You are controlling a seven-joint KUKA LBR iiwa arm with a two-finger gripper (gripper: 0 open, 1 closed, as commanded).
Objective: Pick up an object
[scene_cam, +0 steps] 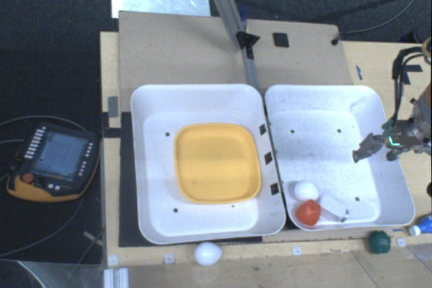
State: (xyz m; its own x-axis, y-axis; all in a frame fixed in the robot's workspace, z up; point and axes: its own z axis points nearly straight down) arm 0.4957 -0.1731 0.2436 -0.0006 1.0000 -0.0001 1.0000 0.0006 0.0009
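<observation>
Red ball (pixel 308 212) sits against the right bin's (pixel 317 111) near edge; end effector (pixel 370 147) open at its right rim

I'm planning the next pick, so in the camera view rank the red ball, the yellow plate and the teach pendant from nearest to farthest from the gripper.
From the gripper:
1. Red ball, right bin's near corner.
2. Yellow plate, left bin.
3. Teach pendant, far left, off the bench.

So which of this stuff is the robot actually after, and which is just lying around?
For the job:
- gripper, over the right bin
- red ball, white ball and white block in that bin
- yellow plate in the left bin

Lying about:
- white egg and green ball on the bench
- control pad
</observation>
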